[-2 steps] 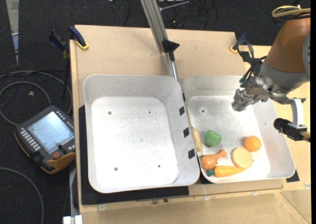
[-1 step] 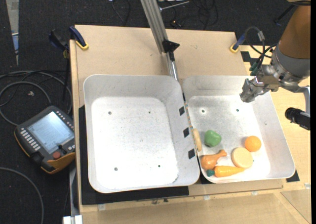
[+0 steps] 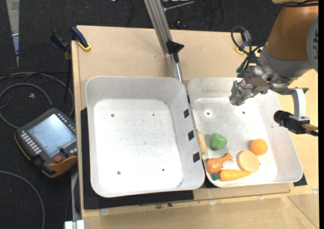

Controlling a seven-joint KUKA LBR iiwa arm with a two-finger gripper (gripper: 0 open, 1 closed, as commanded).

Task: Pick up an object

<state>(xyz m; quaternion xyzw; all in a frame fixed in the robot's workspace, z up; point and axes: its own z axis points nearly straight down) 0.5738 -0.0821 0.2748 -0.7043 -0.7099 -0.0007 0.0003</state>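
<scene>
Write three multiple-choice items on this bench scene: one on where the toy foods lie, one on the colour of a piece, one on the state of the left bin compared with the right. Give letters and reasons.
1. Where do the toy foods lie?
A. Near corner of the right bin
B. Middle of the left bin
C. On the bare bench

2. What colour is the piece lying farthest into the right bin?
A. Blue
B. Green
C. Black

3. How does the left bin compare with the right?
A. It holds more toys
B. It is upside down
C. It holds no toys

Answers:
1. A: the green piece, orange ball, pale round piece, drumstick and carrot cluster at the right bin's near end.
2. B: that piece is green.
3. C: its floor shows only bare white, while the hand hovers over the right bin's far end.
</scene>
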